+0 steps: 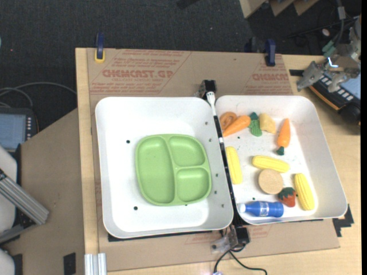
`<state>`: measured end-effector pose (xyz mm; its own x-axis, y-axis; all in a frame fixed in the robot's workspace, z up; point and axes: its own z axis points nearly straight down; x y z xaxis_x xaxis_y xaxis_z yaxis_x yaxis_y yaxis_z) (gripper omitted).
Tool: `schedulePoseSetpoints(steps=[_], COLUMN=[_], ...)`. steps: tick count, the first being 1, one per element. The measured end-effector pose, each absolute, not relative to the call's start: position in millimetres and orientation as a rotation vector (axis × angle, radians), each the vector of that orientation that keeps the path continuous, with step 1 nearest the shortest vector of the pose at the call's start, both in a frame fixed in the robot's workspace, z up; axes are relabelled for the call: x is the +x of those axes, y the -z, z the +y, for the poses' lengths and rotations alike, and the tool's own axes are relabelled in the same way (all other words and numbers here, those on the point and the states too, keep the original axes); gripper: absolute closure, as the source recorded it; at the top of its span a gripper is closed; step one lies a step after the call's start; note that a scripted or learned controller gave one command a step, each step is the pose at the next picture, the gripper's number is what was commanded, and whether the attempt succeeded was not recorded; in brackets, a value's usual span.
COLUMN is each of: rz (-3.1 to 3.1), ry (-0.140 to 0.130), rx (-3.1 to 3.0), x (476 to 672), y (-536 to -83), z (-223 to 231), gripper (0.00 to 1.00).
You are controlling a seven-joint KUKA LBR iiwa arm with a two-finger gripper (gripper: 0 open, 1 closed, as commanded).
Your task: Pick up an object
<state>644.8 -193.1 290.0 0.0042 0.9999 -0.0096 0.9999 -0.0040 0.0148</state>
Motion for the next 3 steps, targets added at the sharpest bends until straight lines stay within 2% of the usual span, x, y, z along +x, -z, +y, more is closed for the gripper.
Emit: schedulePoseSetpoints(steps=[1, 2, 3], rz=[2.225, 2.230, 2.225], ry=[0.012, 0.006, 0.002], rx=[2.233, 2.222, 2.219], x=[638.1, 637.0, 639.3], y=[-200.1, -76.6, -91.8], z=[-225.9, -172.3, -175.3], gripper=[0.00, 0.00, 1.00])
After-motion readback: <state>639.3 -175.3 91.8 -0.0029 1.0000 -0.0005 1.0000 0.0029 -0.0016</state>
